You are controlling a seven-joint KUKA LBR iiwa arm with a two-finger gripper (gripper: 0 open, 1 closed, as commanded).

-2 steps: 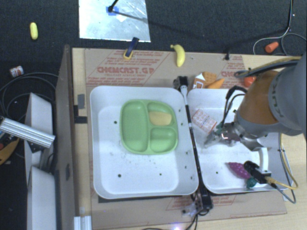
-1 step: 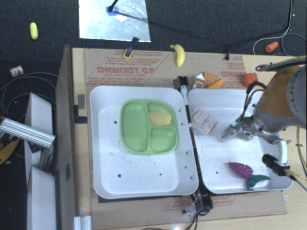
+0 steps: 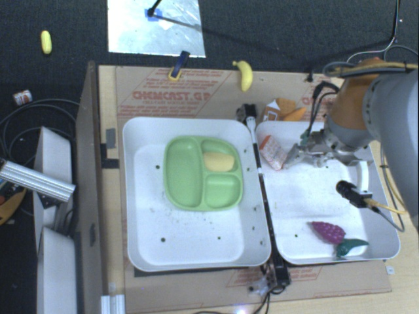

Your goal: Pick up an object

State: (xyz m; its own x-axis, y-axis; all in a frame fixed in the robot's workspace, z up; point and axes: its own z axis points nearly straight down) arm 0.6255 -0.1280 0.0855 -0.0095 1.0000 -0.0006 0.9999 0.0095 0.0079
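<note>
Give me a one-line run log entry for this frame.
phase: reach | gripper: over right bin, beside white packet | purple grapes: near front, untouched | green tray: left bin, yellow item inside

You see a dark carpet floor (image 3: 294,18) all around the brown cardboard sheet (image 3: 196,90) under the bins. A shiny silver sheet (image 3: 156,18) lies on the floor up top. Black cables (image 3: 29,133) curl at the left, beside a white box (image 3: 55,241).

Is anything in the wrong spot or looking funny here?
Yes. A yellow banana lies on the cardboard behind the bins, outside both. Another small yellow thing sits far off on the dark floor. A crumpled packet leans against the right bin's left wall.
</note>
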